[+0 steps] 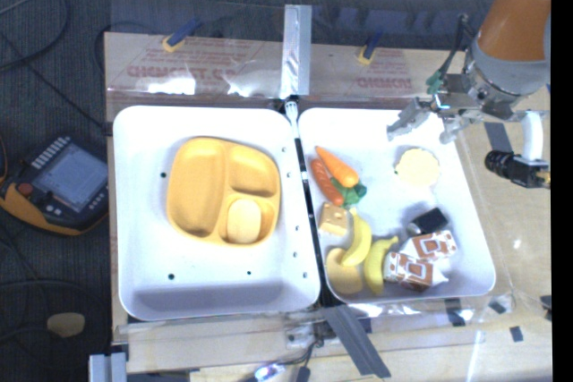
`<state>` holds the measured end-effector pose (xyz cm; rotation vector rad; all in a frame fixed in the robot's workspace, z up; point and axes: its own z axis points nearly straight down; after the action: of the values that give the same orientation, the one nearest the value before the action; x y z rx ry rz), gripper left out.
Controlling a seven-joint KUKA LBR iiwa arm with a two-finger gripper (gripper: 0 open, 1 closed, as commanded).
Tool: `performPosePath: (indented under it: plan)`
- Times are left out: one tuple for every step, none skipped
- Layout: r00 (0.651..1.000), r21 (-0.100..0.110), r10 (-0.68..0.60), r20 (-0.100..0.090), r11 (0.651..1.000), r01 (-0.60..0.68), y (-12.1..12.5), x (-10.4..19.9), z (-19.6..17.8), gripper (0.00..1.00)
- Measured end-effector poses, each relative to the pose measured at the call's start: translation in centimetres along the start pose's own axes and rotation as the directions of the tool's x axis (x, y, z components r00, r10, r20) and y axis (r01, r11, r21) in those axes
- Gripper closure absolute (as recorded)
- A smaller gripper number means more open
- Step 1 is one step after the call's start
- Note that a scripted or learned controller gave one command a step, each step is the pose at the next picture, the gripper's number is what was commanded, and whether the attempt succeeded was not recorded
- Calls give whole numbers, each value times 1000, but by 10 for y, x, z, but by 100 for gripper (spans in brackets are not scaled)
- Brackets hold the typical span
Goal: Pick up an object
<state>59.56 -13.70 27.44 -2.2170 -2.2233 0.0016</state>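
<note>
Two white bins sit side by side on a brown bench (134, 67) over dark grey carpet (54, 282). Taking the right bin (479, 264) as landmark: the gripper (423, 126) hangs over its far edge with its fingers spread, nothing between them. Inside it lie a pale disc (417, 165) just below the gripper, a carrot (337, 167) by the near-left wall, bananas (358, 248), a black block (428, 220) and a patterned box (421, 258). To its left, touching, the left bin (143, 282) holds a yellow tray (208, 183). Farther left, a pendant (55, 185) lies on the carpet.
</note>
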Motion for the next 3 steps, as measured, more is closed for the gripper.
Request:
performPosePath:
  plan:
    - [992,1,-127,-1,992,127,-3,23,167,0]
    - [991,-13,-133,7,991,134,-12,35,184,0]
    - [991,-14,-134,3,991,134,-11,36,175,100]
